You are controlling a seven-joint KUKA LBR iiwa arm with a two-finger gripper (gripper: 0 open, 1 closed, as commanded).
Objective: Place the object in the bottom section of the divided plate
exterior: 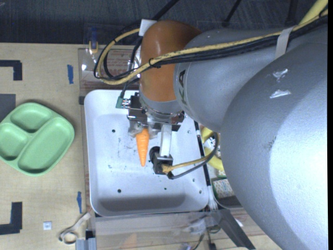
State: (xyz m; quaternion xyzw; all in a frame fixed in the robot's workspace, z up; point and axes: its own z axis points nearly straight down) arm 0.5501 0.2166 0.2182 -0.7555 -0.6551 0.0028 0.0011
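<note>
The tool [151,134] is hanging over the white bin [104,191], its fingers closing on the carrot's [142,147] top; the carrot is pointing down from it. The plate [35,138] is lying well off to the tool's left on the bench [41,61].

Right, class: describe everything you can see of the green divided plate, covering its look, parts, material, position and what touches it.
The green divided plate is pale green and looks like smooth plastic, with rounded corners and a raised rim. Ridges split it into three sections: two smaller ones at the upper side and one large one at the lower right. It lies flat on the wooden bench, left of the white bin, apart from it. No object sits in any section.
</note>
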